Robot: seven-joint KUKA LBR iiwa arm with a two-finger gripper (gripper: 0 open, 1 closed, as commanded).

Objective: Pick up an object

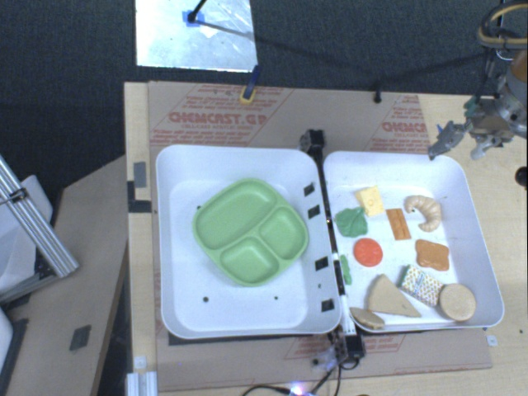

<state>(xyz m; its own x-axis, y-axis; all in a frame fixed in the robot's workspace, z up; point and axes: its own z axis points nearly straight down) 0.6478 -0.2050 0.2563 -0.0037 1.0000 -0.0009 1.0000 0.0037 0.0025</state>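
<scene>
My gripper [460, 142] hangs at the upper right, above the far right corner of the right bin [346, 172], with its two fingers spread apart and nothing between them. In that bin lie several toy foods: a yellow cheese piece [370, 200], a green leaf [351, 221], a red tomato slice [368, 252], an orange strip [398, 223], a croissant [425, 210], a brown toast piece [432, 255], a tan wedge [391, 298], a patterned block [421, 285] and a round cookie [457, 301].
The left bin [177, 221] holds a green divided plate [250, 231]. A black hinged divider [324, 221] runs between the bins. Cardboard [223, 114] lies under both. A metal frame [33, 229] stands at the far left.
</scene>
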